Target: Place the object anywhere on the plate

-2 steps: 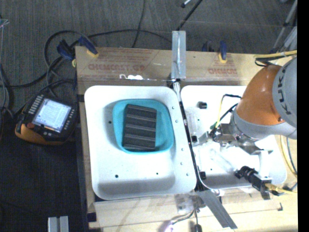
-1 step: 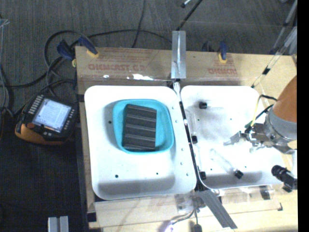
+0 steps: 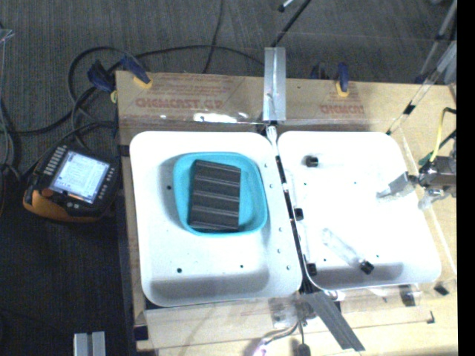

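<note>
Your dark ridged block [image 3: 216, 195] already lies flat on the blue plate [image 3: 256, 199] in the left bin [image 3: 148, 221]; placement looks done. The gripper [image 3: 404, 186] (I cannot tell its state) hangs over the right bin [image 3: 349, 221]; next, simply keep clear.

A single fixed camera looks down from above at a slant, far enough back to take in the whole bench [image 3: 223, 99], both white bins side by side, the left bin [image 3: 159, 269] and right bin [image 3: 386, 262], plus dark carpet [image 3: 59, 21] behind and to the left.
</note>
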Robot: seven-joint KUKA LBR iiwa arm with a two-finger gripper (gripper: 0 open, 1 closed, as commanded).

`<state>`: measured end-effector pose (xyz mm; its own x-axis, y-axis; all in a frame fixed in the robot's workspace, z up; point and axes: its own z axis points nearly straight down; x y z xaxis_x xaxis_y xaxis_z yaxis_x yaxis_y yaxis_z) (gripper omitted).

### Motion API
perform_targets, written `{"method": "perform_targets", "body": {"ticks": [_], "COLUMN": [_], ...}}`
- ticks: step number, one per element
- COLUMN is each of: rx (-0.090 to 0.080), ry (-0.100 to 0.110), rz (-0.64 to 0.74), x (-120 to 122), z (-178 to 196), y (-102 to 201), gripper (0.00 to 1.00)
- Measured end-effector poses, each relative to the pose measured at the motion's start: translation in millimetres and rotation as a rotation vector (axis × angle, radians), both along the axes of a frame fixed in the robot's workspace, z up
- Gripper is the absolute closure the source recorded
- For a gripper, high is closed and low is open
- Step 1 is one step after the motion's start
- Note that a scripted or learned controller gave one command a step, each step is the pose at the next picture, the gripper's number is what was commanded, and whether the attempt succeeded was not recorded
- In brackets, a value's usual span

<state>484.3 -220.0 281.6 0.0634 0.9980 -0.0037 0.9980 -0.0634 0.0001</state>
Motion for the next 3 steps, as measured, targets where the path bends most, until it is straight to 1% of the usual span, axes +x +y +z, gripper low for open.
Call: {"method": "perform_targets", "body": {"ticks": [1, 2, 3], "rx": [0.001, 0.004, 0.002], "ry": [0.002, 0.004, 0.002], "rz": [-0.025, -0.051, 0.127], "x": [0, -1, -1], "z": [-35, -71, -73], "y": [1, 88, 27], "gripper": [0.0, 0.0, 0.0]}}
